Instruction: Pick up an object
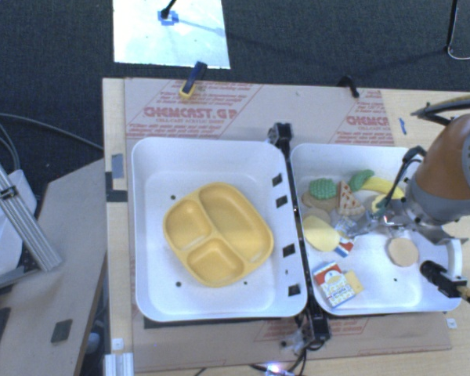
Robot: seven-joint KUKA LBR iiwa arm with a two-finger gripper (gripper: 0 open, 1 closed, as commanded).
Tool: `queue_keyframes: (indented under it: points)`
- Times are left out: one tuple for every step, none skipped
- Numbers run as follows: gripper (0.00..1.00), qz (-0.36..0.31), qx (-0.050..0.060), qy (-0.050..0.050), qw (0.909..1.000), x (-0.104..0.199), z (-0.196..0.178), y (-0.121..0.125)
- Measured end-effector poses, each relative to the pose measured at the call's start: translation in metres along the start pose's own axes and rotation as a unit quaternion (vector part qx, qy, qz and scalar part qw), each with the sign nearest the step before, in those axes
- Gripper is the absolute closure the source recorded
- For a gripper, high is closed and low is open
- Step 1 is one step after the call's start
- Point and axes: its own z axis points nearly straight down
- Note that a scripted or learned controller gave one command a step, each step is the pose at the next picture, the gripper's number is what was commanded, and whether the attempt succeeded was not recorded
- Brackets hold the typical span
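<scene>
We take the right bin (392, 294) as our landmark; it sits on the counter (243, 100) touching the left bin (153, 233) along a black-clipped seam; the left bin holds a yellow three-part tray (217, 233), lying tilted near its middle.

Inside the right bin we see a cluster of toy food toward its upper left; a green bumpy piece (323, 188) lies near the bin's upper-left corner; a pizza slice (348, 199) lies just right of it; a green leaf-shaped piece (361, 178) and a banana (384, 186) lie beyond that, toward the bin's upper middle; a tan flat piece (316, 211) sits just below the green bumpy one; a pale yellow lump (321, 233) rests at the bin's left side, with a small red, white and blue bit touching its lower right edge; a colourful small box (337, 284) lies at the bin's lower left; a round tan cookie (403, 251) lies near the bin's centre-right.

The arm (454, 167) reaches in over the bin's right side; the end effector (360, 224) points left, low over the bin's middle; the pizza slice lies just above it, the yellow lump just to its left, the cookie below and to its right; we cannot tell how it is set, nor whether it touches anything.
</scene>
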Motion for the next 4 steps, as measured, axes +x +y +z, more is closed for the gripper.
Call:
queue_keyframes:
  points:
    - [0.0, -0.003, -0.003, -0.001, 1.0, -0.039, 0.003, 0.06]
    - [0.0, 0.0, -0.005, -0.003, 1.0, -0.001, 0.002, 0.009]
    - [0.0, -0.005, -0.004, -0.002, 1.0, 0.083, 0.002, 0.031]
    - [0.0, 0.003, -0.004, -0.001, 1.0, 0.022, 0.002, -0.038]
